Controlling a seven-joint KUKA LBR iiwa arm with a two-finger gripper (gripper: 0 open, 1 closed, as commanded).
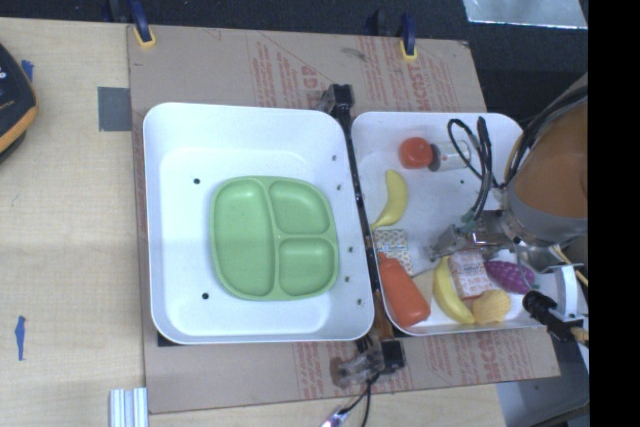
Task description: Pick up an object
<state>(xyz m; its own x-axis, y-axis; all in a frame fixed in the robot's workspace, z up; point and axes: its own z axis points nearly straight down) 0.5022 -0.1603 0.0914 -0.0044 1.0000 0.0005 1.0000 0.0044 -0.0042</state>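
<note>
My gripper [462,241] reaches into the right bin [437,127] from the right, low over its front half. Just below it lie a pink-and-white packet [468,273], a yellow banana [449,294] and a purple object [511,274]. A small yellow lump [491,307] sits at the bin's front edge. An orange-red cylinder [402,293] lies at the front left. Farther back are a second banana [394,198], a small patterned packet [390,240] and a red round object [415,152]. I see nothing lifted off the bin floor.
The left bin [180,135] holds a green divided plate [273,237]. The grey and orange arm [552,180] and its black cables [475,150] cover the right bin's right side. Clamps [407,33] pin the cardboard at the back.
</note>
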